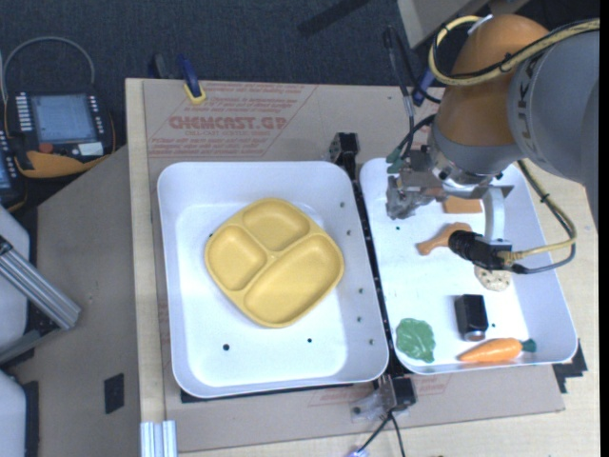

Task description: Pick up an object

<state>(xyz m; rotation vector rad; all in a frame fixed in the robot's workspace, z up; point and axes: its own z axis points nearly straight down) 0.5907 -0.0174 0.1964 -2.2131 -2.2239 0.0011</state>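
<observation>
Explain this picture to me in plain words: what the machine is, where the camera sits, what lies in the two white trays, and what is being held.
The grey and orange machine reaching in from the right is a robot arm. Its tool, the grasping part, hangs low over the top end of the right bin. I cannot tell from this angle whether it grips anything.

The single camera is fixed above the bench and looks down at a slant on both bins.

The left bin holds a yellow plate with three compartments.

The right bin holds small items: a green piece, an orange toy carrot, a small black block, a brown piece near the middle, and a pale round speckled thing. An orange piece peeks out beside the tool.
</observation>
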